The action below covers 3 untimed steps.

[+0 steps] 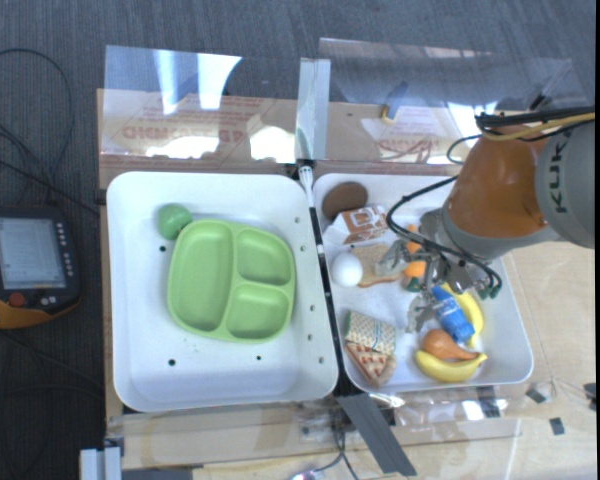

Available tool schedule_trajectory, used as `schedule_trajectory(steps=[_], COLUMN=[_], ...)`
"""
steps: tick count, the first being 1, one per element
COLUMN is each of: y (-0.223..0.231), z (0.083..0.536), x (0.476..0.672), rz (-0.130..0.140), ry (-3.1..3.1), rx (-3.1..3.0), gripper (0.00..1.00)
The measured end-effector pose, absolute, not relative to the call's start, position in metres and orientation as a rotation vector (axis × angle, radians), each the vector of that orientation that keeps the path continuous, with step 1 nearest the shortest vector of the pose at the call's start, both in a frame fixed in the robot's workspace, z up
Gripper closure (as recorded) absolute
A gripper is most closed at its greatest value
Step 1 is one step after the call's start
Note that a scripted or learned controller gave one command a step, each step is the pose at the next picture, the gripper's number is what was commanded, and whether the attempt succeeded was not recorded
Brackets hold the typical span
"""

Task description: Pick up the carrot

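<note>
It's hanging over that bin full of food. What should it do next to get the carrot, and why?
Probably a short, straight descent. The gripper hangs in the right bin right above the orange carrot, which peeks out beneath it. Nothing appears lifted yet. The blue bottle and white egg lie close by, so sideways motion might knock them; going straight down seems safest.

Right bin (515,363): crowded. The arm (500,193) overhangs its middle; the banana (450,366), blue bottle (450,311), white egg (347,268) and sandwich wedge (370,346) lie close together. Left bin (140,368): open floor surrounds the green tray (232,280) and green ball (174,219).
</note>
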State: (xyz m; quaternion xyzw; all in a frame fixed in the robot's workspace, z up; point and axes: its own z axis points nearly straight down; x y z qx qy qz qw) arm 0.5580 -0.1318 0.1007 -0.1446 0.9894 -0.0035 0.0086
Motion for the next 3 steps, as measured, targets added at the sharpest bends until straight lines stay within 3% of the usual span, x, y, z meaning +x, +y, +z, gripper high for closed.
schedule_trajectory(steps=[1, 2, 3], y=[-0.130, -0.187, -0.184], z=[0.112, 0.242, 0.238], x=[0.561, 0.533, 0.532], rz=[-0.016, -0.012, -0.001], ry=[3.083, 3.047, 3.053], rx=[-0.454, -0.721, -0.727], gripper=[1.00, 1.00, 0.00])
